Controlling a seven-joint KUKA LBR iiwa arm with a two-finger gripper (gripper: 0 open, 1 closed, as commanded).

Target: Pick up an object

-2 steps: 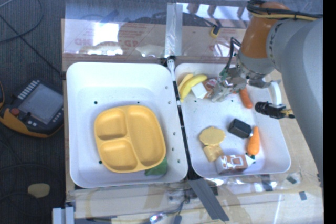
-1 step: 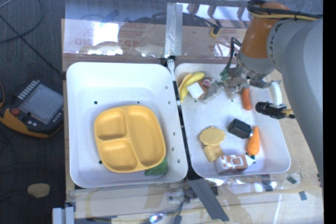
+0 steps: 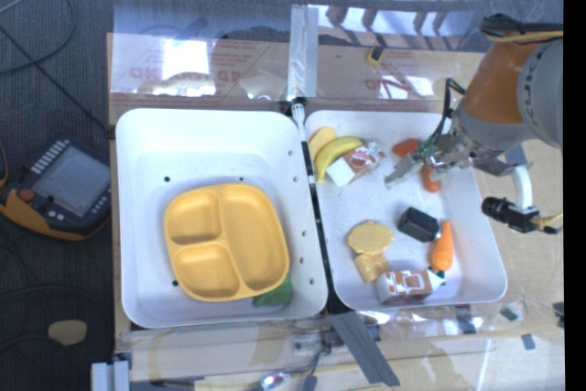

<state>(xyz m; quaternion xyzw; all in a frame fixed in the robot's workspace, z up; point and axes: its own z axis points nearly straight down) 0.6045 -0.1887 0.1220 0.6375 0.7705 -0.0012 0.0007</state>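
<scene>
The hand [image 3: 408,168] hangs low in the right bin [image 3: 485,284], fingers spread wide with nothing between them. A small red piece [image 3: 430,180] lies just at its four o'clock. This reads as the approach; next it must centre over that piece and close.

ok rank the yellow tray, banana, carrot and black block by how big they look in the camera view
1. yellow tray, by far
2. banana
3. carrot and black block: too alike to rank
</scene>
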